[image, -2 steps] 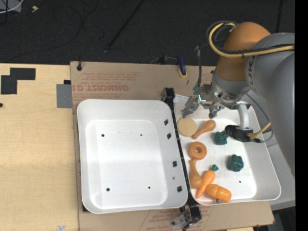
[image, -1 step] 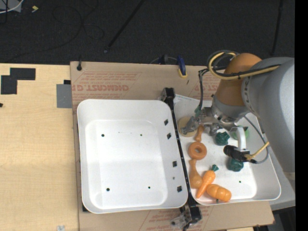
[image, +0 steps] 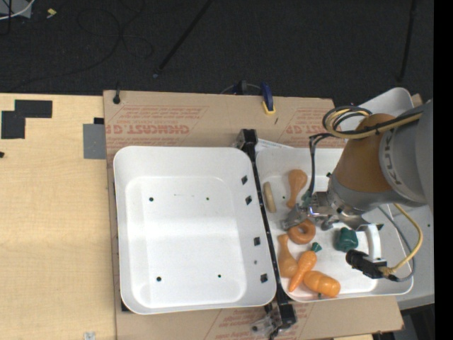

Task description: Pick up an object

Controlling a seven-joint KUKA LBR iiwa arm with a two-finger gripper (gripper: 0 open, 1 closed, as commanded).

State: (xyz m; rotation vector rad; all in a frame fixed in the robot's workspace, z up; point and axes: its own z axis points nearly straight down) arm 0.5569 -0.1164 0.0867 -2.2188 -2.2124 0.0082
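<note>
Much of the right bin (image: 283,163) is covered by the grey arm (image: 400,165), whose orange band and looped cables hide the bin's far right portion. The gripper (image: 301,217) reaches down at the bin's middle, among the toys, and its fingers are too small and cluttered by metal parts to make out, so I cannot tell whether they are spread or closed, or whether anything sits between them. Just beside the gripper tip lies an orange ring-shaped toy (image: 303,232), touching or nearly touching it; which one cannot be judged. Above it, an orange pear-like piece (image: 296,185) lies near the bin's upper middle, and a tan oblong piece (image: 269,196) rests close to the divider between the bins. Lower down, a carrot (image: 304,268) with a green top lies at a slant, with another orange piece (image: 286,259) just left of it and an orange lump (image: 322,284) near the bottom rim. A dark green object (image: 346,239) sits right of the ring, partly blocked by the arm's hardware. The left bin (image: 134,161) shows bare white floor with a few small dark spots. Both bins rest on a cardboard sheet (image: 177,122) on the wooden bench (image: 49,225).
</note>
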